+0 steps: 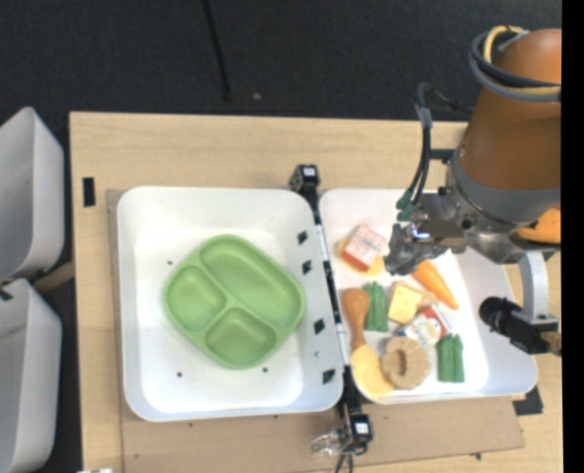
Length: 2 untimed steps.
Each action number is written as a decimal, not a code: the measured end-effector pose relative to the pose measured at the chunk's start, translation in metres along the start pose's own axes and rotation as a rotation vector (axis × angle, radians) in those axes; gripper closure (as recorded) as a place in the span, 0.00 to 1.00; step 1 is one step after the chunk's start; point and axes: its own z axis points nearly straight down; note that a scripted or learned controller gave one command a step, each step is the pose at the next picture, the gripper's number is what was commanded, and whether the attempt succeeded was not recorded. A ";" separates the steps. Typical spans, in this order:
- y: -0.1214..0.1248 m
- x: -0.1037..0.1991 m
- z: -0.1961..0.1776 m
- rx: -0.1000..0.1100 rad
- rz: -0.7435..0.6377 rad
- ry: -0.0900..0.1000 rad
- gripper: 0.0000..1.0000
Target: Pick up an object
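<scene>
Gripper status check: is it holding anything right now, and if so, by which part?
It cannot be told. The gripper sits low over the right bin, between the red-and-white packet and the carrot, but no item shows clearly in its grasp.

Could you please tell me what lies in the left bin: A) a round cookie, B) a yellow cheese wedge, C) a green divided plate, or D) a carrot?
C: the green divided plate lies alone in the left bin, while the carrot, the cheese and the cookie are all in the right bin.
</scene>
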 end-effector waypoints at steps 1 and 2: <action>0.001 0.057 -0.052 -0.016 -0.013 0.004 1.00; 0.001 0.053 -0.059 -0.012 -0.011 0.000 1.00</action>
